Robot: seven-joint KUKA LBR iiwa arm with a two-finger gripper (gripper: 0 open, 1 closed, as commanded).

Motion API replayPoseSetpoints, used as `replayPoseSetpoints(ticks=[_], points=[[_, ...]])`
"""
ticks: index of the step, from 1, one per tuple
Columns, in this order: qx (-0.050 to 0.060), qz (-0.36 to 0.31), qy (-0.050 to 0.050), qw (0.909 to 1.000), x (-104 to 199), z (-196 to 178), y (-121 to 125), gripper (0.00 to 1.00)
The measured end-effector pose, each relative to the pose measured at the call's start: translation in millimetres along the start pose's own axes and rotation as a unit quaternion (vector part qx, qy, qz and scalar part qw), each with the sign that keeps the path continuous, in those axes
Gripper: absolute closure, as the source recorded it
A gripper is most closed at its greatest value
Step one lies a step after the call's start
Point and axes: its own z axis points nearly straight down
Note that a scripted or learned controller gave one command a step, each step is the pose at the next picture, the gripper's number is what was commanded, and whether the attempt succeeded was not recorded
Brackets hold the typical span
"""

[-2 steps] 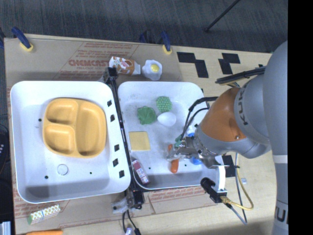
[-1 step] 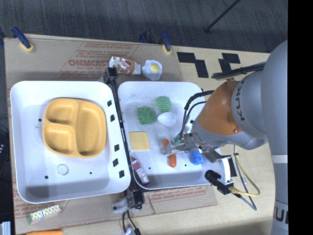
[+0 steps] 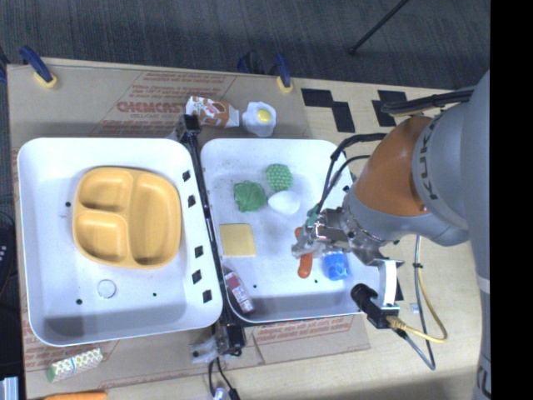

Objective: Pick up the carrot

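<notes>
Two shallow white bins sit side by side on the surface (image 3: pixel 333 107). The left bin (image 3: pixel 42 223) carries a yellow divided plate (image 3: pixel 127 216) near its centre, with a small clear disc (image 3: pixel 106 288) at about seven o'clock from the plate.

The right bin (image 3: pixel 250 294) holds the rest. A yellow cheese slice (image 3: pixel 237 240) lies toward its nine o'clock side, with a small red packet (image 3: pixel 236 290) against the wall at seven o'clock. At twelve o'clock from the cheese sits a green leafy piece (image 3: pixel 249 196); a green bumpy ball (image 3: pixel 279 176) and a white egg-like item (image 3: pixel 283 202) lie just beside it.

The carrot (image 3: pixel 306 264), a short orange piece, lies toward the bin's four o'clock part, touching or nearly touching a blue object (image 3: pixel 335 267) at its three o'clock.

The claw (image 3: pixel 308 238) hangs directly over the carrot's upper end, at its twelve o'clock. Whether it is spread or closed cannot be told from this slanted view: the metal parts blur together. The carrot appears to rest on the bin floor rather than between anything.

As a judgement, the approach is largely done, with the arm positioned above the target. The grasp itself and the lift remain. The blue object close by could crowd the closing.
</notes>
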Motion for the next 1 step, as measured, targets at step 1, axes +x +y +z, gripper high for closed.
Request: replayPoseSetpoints(ticks=[1], points=[[0.000,0.080,0.000,0.9968,64.8,-69.1,-14.9,1.00]])
